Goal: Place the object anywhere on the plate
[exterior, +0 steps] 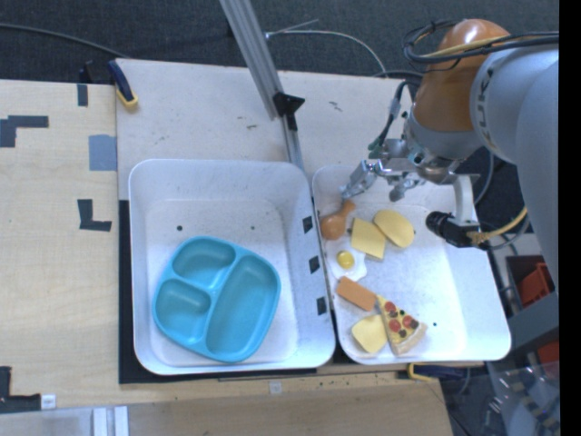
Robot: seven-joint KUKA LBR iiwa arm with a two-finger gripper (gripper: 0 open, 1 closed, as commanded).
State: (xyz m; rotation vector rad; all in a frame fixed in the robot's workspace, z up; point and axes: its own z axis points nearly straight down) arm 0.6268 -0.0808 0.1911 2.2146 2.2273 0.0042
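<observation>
Arm is reaching in from the right over the right-hand bin (472, 325), wrist tilted, fingers (374, 183) hanging above the bin's far-left corner. The two fingers are looking spread apart with nothing between them; the left tip is pointing down toward the drumstick (336, 222) but is not touching it as far as I can tell

Toy food is lying loose in this bin: the drumstick against the left wall, a yellow cheese slice (368, 239) and a rounded yellow chip (394, 227) just beside it, a fried egg (347, 262) below, an orange sausage (357, 293), another yellow wedge (369, 334) and a pizza slice (402, 325) near the front

The blue plate (216, 296), three compartments, is sitting in the left-hand bin (163, 189), well apart from the food, across the two bin walls

Which piece is meant is not stated; the drumstick is sitting nearest the fingers, so I am taking it as the likely target

Handling guess: moulded plastic, light, stiff, smooth and a bit slippery. The flat slices are lying low on the bin floor, hard to get under. The drumstick is rounder and standing higher, so pinching across its thick brown end looks the better hold; the thin bone end would be slipping out. The wall right beside it is crowding one finger
</observation>
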